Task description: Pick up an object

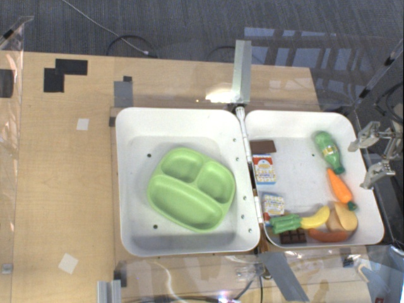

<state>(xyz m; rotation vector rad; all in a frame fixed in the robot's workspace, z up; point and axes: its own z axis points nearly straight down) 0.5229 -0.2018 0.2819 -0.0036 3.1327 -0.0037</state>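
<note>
My gripper (358, 165) hangs at the right rim of the right bin (297, 122), open, with nothing between its fingers. Just left of it a green bottle (329, 150) lies above an orange carrot (339, 187). In the bin's near corner a yellow banana (316, 218), a tan bread-like piece (346, 218), a red item (328, 235), a green piece (284, 223) and a dark chocolate block (292, 237) are heaped together. Along the left wall lie a brown block (263, 147), a small carton (264, 168) and a small packet (273, 204).
The left bin (132, 137) holds a green divided plate (191, 188). A metal post (242, 74) stands behind the seam between the bins. Black markers (63, 73) sit on the wooden bench at the far left.
</note>
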